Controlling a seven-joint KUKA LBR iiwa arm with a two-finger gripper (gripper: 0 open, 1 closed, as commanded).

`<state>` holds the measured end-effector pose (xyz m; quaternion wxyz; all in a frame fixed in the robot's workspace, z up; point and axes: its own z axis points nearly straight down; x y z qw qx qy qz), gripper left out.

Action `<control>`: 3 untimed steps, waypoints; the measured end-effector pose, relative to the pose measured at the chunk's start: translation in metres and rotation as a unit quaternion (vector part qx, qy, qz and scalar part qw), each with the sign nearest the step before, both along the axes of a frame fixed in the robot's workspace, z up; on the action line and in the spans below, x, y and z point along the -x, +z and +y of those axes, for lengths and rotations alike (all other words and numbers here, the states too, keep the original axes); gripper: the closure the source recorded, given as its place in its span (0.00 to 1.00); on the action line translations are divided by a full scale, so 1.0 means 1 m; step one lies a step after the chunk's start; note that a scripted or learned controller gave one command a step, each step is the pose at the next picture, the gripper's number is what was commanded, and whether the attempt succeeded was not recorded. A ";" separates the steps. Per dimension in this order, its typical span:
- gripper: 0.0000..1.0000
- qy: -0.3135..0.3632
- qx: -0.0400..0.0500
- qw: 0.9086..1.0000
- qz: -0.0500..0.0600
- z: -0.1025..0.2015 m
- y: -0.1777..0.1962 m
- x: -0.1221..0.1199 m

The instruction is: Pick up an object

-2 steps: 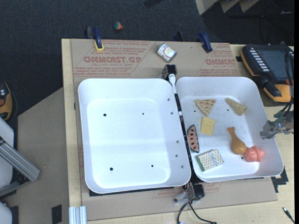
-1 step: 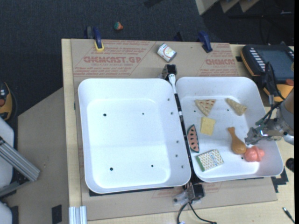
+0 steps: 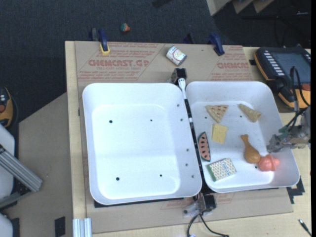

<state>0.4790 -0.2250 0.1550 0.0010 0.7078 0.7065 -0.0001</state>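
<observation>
The right bin (image 3: 232, 90) holds several toy foods: a pizza slice (image 3: 217, 112), a tan bread wedge (image 3: 250, 113), a yellow cheese square (image 3: 219, 133), a watermelon slice (image 3: 204, 146), a brown drumstick (image 3: 250, 150), a pink-red fruit (image 3: 268, 164) and a green checked packet (image 3: 221, 169). My gripper (image 3: 280, 142) reaches in low over the bin's right rim, just above and right of the pink-red fruit and right of the drumstick. It is small and blurred. Nothing is visibly held in it.
The left bin (image 3: 94, 98) lies beside the right one, with a black hinge strip (image 3: 190, 120) between them. A small white box (image 3: 176, 55) and blue clamps (image 3: 103, 39) sit at the bench's far edge. A black and orange pendant (image 3: 284, 65) with cables lies at the far right.
</observation>
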 end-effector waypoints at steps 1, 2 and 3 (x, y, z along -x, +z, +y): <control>1.00 0.002 0.001 1.000 -0.004 0.009 0.075 -0.003; 1.00 0.002 -0.002 1.000 0.002 0.037 0.045 0.000; 1.00 0.001 0.001 1.000 0.000 0.014 0.019 -0.028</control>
